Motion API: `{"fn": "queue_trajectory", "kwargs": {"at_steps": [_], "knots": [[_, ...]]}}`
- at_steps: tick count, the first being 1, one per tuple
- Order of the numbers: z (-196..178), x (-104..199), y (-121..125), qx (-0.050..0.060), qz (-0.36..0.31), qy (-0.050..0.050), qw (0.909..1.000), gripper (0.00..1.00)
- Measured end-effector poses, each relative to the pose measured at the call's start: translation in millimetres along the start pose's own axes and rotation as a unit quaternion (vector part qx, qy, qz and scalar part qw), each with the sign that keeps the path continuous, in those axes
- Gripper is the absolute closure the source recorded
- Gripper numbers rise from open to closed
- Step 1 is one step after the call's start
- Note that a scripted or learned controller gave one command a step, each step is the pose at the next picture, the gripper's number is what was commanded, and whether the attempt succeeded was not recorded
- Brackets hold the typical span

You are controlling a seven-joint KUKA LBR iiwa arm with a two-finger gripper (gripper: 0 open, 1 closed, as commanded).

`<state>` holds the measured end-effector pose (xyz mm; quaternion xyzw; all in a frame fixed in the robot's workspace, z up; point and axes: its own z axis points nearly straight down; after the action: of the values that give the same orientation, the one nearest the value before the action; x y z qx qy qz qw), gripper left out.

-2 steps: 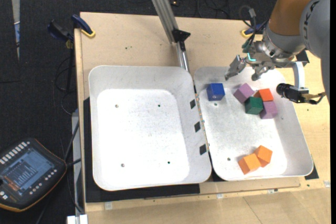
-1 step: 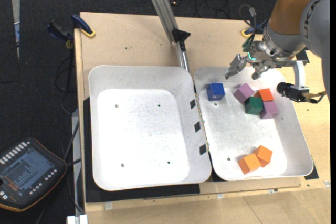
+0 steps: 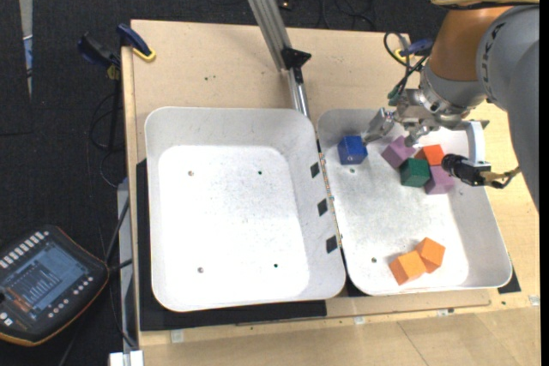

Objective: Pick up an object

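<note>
1. Over the right bin (image 3: 480,219), near its far edge, the gripper (image 3: 400,123) is hanging with its fingers spread, nothing between them.
2. Just below it a purple block (image 3: 396,153) is lying, touching a green block (image 3: 416,173).
3. A blue cube (image 3: 352,150) is sitting by the bin's far left corner.
4. Two orange blocks (image 3: 418,261) are resting near the front edge.
5. Beside it the left bin (image 3: 163,150) is sitting, touching.

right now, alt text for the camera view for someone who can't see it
A grey and orange robot arm reaches in from the right, its gripper hovering over the right bin, above a cluster of purple, green and orange blocks. A blue block and two orange blocks lie apart; the left bin adjoins it.
</note>
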<state>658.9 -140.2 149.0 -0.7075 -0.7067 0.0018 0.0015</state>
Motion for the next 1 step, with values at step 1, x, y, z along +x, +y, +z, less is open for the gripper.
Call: {"fn": "queue_trajectory", "kwargs": {"at_steps": [1], "knots": [[34.0, -1.8, 8.3, -0.014, -0.001, -0.003, 0.9999, 0.0]]}}
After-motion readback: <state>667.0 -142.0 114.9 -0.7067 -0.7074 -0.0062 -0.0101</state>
